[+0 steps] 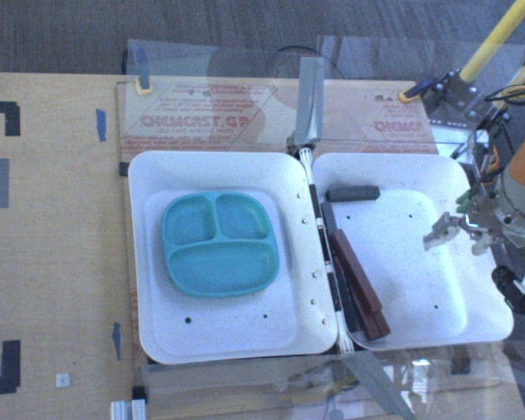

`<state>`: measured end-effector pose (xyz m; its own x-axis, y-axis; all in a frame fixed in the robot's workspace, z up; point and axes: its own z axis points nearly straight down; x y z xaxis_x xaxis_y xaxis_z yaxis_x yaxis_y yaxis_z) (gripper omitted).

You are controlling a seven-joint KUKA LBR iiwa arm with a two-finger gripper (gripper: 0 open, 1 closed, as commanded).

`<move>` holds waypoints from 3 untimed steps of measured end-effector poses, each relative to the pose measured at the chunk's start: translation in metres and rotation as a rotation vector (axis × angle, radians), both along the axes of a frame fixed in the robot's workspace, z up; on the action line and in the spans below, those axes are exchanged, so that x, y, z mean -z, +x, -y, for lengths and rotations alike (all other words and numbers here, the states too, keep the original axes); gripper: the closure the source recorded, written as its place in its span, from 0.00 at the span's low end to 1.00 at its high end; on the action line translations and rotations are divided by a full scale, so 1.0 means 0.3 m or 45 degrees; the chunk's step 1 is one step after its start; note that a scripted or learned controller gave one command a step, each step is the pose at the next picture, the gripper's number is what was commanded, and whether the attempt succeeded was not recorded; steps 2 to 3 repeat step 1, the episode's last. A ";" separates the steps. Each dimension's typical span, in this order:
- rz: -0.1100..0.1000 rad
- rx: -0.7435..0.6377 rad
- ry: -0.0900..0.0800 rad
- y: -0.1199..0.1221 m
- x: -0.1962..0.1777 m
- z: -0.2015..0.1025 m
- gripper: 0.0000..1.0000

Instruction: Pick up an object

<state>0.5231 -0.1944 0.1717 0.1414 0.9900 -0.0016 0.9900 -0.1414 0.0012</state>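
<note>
A teal divided plate lies flat in the left bin. In the right bin a long dark brown bar runs along the left wall, and a short dark grey block lies near the back left corner. My gripper hangs over the right side of the right bin, well to the right of the bar and the block. It is open, with nothing between its fingers.
A grey divider post stands behind the seam between the bins. Cables and a yellow rod crowd the back right corner. Clear sheets with red print lie behind both bins.
</note>
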 end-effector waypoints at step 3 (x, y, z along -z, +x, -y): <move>0.009 -0.088 -0.006 0.059 0.242 -0.328 0.00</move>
